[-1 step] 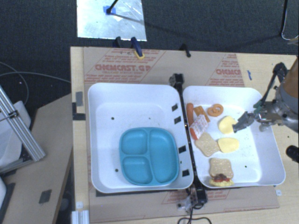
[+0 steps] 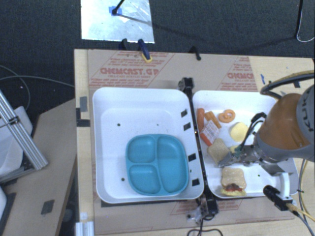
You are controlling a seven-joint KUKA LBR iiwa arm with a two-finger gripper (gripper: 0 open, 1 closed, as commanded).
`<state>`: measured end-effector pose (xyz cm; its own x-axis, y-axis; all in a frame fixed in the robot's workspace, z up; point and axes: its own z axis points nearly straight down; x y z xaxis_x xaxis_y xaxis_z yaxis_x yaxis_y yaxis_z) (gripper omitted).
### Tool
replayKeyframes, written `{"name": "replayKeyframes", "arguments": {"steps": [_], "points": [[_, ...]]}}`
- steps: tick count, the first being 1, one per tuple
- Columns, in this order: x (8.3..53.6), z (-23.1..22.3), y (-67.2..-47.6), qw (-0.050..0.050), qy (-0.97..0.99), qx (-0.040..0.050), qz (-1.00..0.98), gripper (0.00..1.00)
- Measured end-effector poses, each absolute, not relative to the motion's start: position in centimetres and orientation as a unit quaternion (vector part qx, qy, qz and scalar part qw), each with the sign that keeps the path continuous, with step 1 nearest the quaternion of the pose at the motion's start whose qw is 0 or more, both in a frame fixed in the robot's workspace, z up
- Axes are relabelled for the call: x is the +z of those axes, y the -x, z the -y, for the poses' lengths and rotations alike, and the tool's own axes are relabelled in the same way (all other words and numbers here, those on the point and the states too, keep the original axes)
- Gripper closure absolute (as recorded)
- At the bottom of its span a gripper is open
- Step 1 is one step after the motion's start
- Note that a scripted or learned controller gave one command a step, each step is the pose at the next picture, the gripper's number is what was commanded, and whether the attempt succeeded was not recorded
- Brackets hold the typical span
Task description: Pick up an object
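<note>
Camera view: one downward, slanted look at the bench (image 2: 123,63) and its two white bins
Arm (image 2: 285,124): enters from the right and leans over the right bin (image 2: 256,96), its orange band bulking above the wrist
Jaws (image 2: 232,157): low over the middle of the right bin; whether they are spread or pressed together I cannot tell, and nothing is seen between them
Task's things: the food pieces in the right bin, none lifted
Tan block (image 2: 217,150): just left of the jaws, touching or nearly so; I cannot tell which
Sandwich (image 2: 233,180): just below the jaws, close to the bin's near wall
Yellow round piece (image 2: 239,131): just above the jaws, beside the dark cable at the wrist
Orange ring (image 2: 227,115): further above, near the far part of the bin
Orange sticks (image 2: 206,119): up and left of the jaws, hard against the divider wall, with a small red-and-white packet (image 2: 211,130) beside them
Open room: bare white floor lies right of the sandwich, under the arm, and along the bin's far wall
Left bin (image 2: 142,104): well left of the jaws, past the divider; a blue compartment plate (image 2: 157,163) rests in its near half, with bare floor in its far half
</note>
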<state>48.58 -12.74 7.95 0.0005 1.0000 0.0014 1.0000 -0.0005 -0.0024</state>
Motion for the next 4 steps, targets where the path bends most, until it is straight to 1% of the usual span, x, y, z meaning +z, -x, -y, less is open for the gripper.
{"name": "replayKeyframes", "arguments": {"steps": [1,2,3,4], "points": [[8.7,15.3,-50.4,-0.001,0.707,-0.0019,0.708,0.00],[8.6,17.6,-57.3,-0.004,0.705,-0.0019,0.709,0.00],[8.6,20.8,-60.7,-0.003,0.706,-0.0013,0.709,0.00],[9.7,20.7,-60.7,-0.003,0.705,-0.0019,0.709,1.00]]}}
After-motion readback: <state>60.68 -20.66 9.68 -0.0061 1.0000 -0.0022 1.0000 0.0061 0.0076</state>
